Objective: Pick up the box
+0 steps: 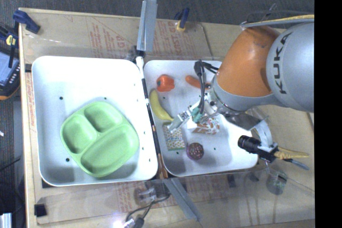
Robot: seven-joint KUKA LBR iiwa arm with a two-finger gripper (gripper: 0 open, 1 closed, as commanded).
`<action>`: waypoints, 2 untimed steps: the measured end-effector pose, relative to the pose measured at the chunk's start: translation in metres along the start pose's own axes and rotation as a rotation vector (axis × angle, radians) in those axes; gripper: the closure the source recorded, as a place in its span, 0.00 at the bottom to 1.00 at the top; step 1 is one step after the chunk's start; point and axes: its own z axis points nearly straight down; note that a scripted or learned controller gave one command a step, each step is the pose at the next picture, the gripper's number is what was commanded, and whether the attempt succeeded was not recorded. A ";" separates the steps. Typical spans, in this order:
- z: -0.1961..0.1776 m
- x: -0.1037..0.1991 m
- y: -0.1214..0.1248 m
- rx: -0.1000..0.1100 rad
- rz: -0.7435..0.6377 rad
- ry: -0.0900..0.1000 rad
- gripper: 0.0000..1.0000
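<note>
Arm (pixel 256 69) hides hand; box (pixel 174 138) partly visible.

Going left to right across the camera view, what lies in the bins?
green divided plate in the left bin → banana → patterned box → dark round object, the last three in the right bin.

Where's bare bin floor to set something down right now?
Left bin: bare floor along the top and left, around the green divided plate. Right bin: crowded in the middle by banana, box, tomato and gripper; a small bare patch lies bottom right past the dark round item.
</note>
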 end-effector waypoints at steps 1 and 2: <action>0.139 -0.028 -0.006 0.006 0.234 0.003 0.00; 0.130 -0.026 -0.006 0.009 0.225 0.004 1.00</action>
